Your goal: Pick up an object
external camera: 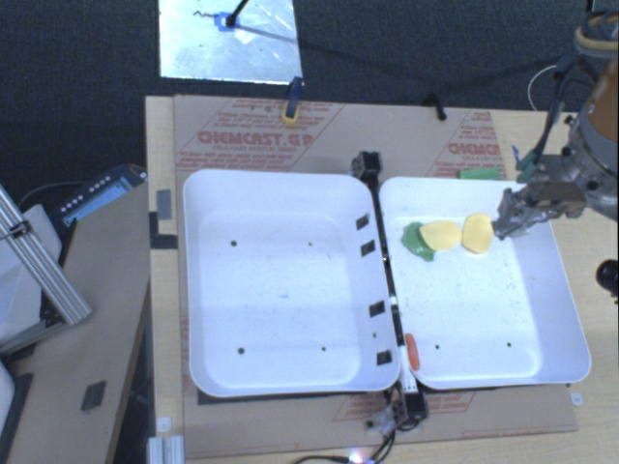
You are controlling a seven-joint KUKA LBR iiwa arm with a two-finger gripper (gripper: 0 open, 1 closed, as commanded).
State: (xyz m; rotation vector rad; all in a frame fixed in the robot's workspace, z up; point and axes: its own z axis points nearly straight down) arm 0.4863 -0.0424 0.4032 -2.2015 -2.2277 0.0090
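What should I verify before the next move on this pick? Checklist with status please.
1. Targets in reach: ok. Two yellow pieces and a green piece lie in the right bin.
2. Gripper over the right bin: ok, just right of the nearer yellow piece.
3. Finger opening: cannot tell.
4. Object held: cannot tell; nothing is visibly between the fingers.
5. Target isolated: not ok. The green piece touches a yellow piece, and the yellows sit close together.
6. Wall clearance: ok. The pieces lie away from the bin walls.
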